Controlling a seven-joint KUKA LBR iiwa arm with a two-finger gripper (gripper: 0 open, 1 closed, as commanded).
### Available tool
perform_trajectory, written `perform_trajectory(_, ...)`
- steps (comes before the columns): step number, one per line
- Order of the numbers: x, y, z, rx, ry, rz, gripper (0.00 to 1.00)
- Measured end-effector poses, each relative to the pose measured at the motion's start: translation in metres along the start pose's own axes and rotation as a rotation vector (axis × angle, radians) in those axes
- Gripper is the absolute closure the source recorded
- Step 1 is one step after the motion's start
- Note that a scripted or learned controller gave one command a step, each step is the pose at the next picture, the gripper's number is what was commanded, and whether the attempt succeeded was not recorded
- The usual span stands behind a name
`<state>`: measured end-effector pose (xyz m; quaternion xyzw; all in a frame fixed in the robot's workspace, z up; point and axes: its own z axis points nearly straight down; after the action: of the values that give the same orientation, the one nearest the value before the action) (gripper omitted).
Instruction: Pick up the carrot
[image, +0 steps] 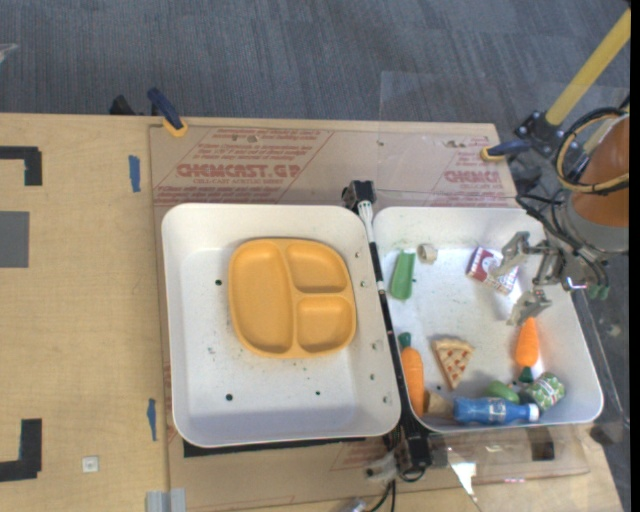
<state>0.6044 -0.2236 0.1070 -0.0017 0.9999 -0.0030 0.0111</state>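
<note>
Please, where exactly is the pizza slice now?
In the camera view, the pizza slice lies in the right bin, toward its front, between two carrots, just above the blue bottle.

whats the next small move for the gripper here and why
Probably lower straight down. The gripper hovers in the right bin, just above the top end of the nearer carrot, which lies free by the bin's right wall. Another carrot lies along the left wall.

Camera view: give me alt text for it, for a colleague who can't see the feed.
The gripper hovers in the right bin just above a small carrot; a second carrot lies along that bin's left wall, near a pizza slice and a blue bottle. The left bin holds a yellow divided plate.
</note>
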Motion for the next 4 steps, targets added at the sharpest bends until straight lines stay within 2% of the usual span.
perform_trajectory(1,0.029,0.009,0.002,0.012,-0.028,-0.128,0.00)
perform_trajectory(2,0.067,0.000,0.002,0.005,-0.030,-0.037,0.00)
perform_trajectory(4,0.102,0.007,0.001,0.016,-0.036,-0.069,0.00)
